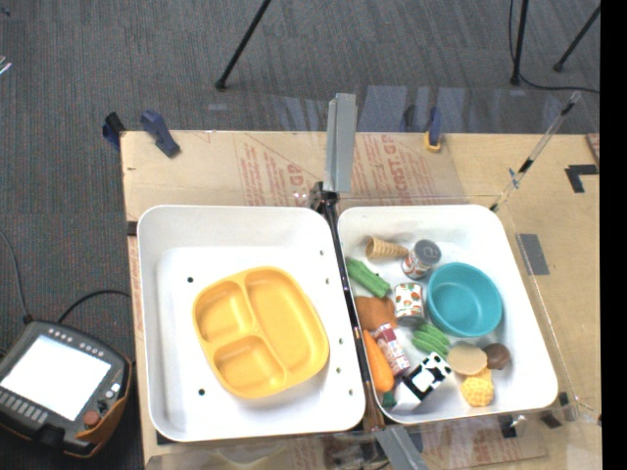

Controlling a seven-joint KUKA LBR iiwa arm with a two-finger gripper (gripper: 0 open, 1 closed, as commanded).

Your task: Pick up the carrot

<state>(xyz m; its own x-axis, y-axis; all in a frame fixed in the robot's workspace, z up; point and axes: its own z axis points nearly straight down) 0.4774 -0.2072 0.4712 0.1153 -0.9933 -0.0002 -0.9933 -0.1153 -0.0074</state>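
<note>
The carrot (377, 360) is a slim orange piece lying along the left wall of the right bin (524, 292), near the front, with a small bottle (391, 349) resting against its right side. Its lower end meets a green piece beside a black-and-white block (427, 375).
The right bin also holds a teal bowl (464, 300), a green pod (367, 278), a brown piece (373, 311), two small cans (409, 300), an ice-cream cone (385, 249), corn (477, 391) and other toys. A yellow divided plate (259, 331) lies in the left bin (157, 292).
</note>
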